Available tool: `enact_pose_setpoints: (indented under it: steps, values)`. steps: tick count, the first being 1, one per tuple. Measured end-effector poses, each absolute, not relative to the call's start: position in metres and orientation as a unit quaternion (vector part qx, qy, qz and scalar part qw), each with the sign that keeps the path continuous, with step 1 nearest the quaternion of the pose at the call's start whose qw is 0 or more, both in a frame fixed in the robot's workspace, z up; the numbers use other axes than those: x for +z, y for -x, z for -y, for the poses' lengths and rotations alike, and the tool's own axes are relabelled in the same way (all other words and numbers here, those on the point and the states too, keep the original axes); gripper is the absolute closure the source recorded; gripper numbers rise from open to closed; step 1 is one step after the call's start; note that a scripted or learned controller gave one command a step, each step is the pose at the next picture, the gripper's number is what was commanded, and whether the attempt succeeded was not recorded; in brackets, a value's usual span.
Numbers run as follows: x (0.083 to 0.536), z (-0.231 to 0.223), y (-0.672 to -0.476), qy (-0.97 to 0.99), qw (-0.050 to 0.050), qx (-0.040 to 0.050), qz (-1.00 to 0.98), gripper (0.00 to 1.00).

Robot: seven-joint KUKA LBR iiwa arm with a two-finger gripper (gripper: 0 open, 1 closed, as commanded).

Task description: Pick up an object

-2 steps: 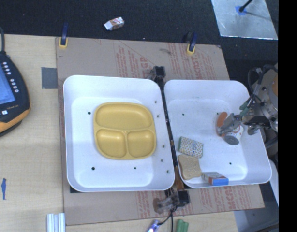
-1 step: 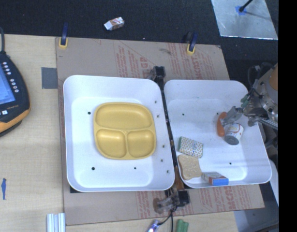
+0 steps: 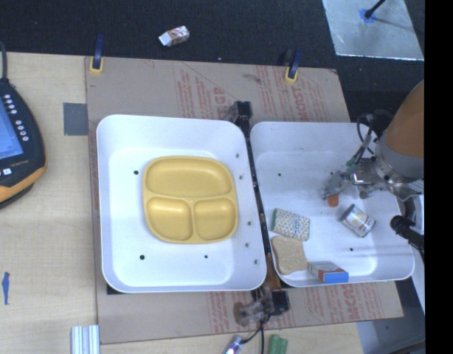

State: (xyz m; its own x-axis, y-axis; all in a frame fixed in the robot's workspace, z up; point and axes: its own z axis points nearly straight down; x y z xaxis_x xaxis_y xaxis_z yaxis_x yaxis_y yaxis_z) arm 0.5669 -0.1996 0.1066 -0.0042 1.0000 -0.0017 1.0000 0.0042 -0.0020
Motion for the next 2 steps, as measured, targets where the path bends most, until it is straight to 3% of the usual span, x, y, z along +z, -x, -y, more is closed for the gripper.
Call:
enact_pose_setpoints:
  steps: [1, 2]
  values:
    - [0.092, 0.175, -0.586, 0.705, 0.0, 0.0014, 0.71, 0.0]
    - [0.102, 0.176, -0.586, 0.704, -0.001, 0.0024, 0.71, 1.0]
